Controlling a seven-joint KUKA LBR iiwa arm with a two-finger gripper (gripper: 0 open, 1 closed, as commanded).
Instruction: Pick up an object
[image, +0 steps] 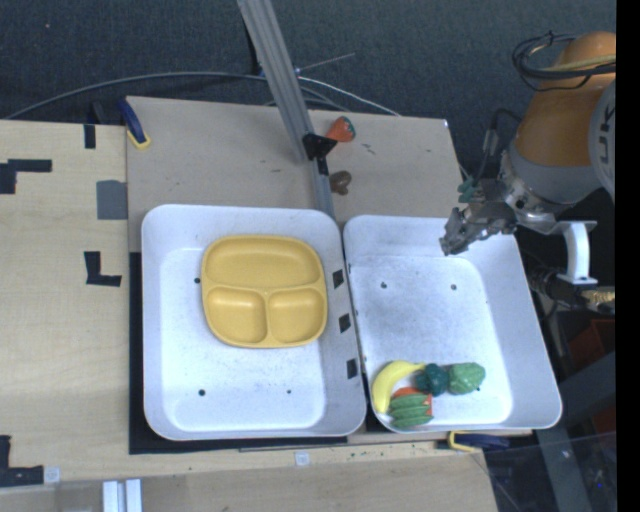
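A small heap of toy food lies in the near corner of the right bin (500, 300): a yellow banana (390, 378), a dark green broccoli-like piece (433, 379), a lighter green piece (465, 377) and a green and red piece (411, 408). My gripper (455, 238) hangs over the far right edge of that bin, well away from the heap, with nothing seen between its fingers. Whether its fingers are open or shut is hard to make out from here.
The left bin (170, 330) holds a yellow divided plate (265, 290). A grey metal pole (285, 80) slants down to the bins' far edge, with a small orange object (343, 128) beside it. Plywood bench surrounds both bins.
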